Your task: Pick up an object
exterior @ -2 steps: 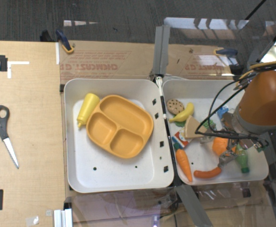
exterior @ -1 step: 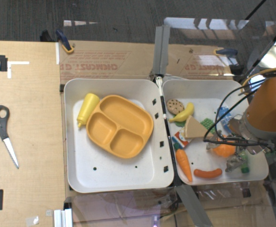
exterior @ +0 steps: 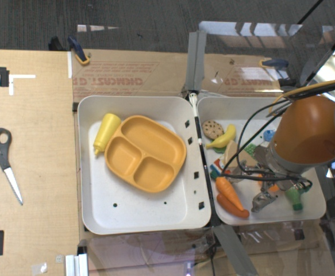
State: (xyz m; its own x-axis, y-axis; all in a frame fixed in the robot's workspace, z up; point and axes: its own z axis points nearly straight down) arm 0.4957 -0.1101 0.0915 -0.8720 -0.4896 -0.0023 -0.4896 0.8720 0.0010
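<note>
Low over the front part of the right-hand shallow white bin (exterior: 314,211), the grey arm's two-finger metal pincer (exterior: 265,200) is seen hanging beneath the orange band of the wrist (exterior: 305,132), with black cables looped around it. Whether it is open or closed cannot be told, since the tip is small and partly masked by the cables, and nothing is seen held by it. Just to the left of the pincer, two orange toy carrots (exterior: 231,198) are laid side by side against the bin's front left corner. Just to the right of it, a small green plastic bottle-like object (exterior: 295,198) is found near the front wall. Behind the pincer and to its left, a yellow toy banana (exterior: 223,138) and a round brown speckled cookie (exterior: 212,129) are lying close together, with a pale beige slab-shaped piece (exterior: 231,152) between them and the carrots. Well to the left of the pincer, across the divider, a yellow-orange plastic divided plate with three compartments (exterior: 144,153) is set in the left-hand white bin (exterior: 133,217), and a yellow plastic squeeze bottle (exterior: 105,132) is lying touching the plate's far left edge. Far to the left, on the wooden bench (exterior: 29,154), grey-handled scissors (exterior: 6,163) are placed.
</note>
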